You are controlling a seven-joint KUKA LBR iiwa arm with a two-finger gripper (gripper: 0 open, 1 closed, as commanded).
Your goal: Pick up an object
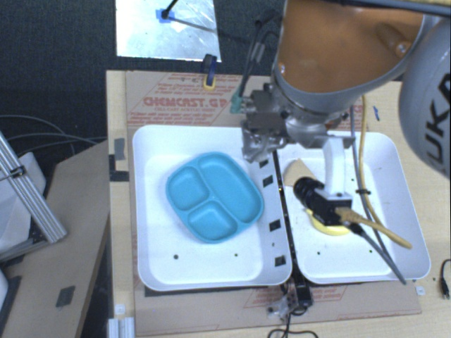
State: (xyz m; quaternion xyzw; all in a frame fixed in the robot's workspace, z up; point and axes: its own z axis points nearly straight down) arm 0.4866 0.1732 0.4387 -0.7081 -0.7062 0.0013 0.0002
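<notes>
Hovering near the dividing wall, the grey metal claw [259, 146] is hanging above the round-cornered blue plastic divided tray [213, 196] in the left shallow white bin [151, 210]; its grip state I cannot tell. It should be descending squarely over the tray's near rim.

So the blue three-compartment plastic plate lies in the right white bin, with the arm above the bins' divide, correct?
Not quite: the camera view shows the blue three-compartment plastic plate in the left white bin, not the right. The grey and orange arm is indeed above the divide.

Overhead slanted view, seemingly near bins [151, 189]
</notes>
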